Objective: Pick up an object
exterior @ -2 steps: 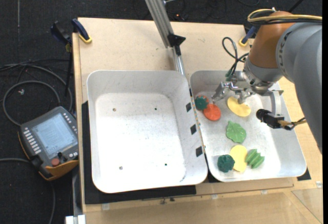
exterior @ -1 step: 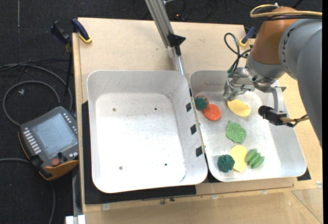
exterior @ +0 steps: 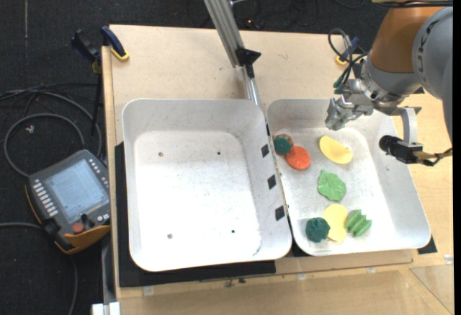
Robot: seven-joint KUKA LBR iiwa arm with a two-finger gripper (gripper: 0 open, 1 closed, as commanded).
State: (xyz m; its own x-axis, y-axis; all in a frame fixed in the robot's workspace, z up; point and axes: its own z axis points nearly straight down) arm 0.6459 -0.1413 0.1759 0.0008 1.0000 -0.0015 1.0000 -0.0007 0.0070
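My gripper [exterior: 337,117] hangs over the far part of the right bin [exterior: 403,191], just above and behind a yellow piece [exterior: 336,150]. Nothing shows between its fingers. Left of that piece lie an orange-red round thing [exterior: 297,158] and a small green and orange thing [exterior: 283,143]. A light green leaf-like piece [exterior: 332,184] lies mid-bin. Near the front sit a dark green lump [exterior: 316,228], a pale yellow piece [exterior: 336,222] and a bright green ridged piece [exterior: 358,223].
The left bin [exterior: 137,133] stands beside the right one, sharing a raised middle wall with black clips [exterior: 274,180]. A slanted metal pole [exterior: 220,7] rises behind the bins. A teach pendant [exterior: 68,194] lies off the bench at left.
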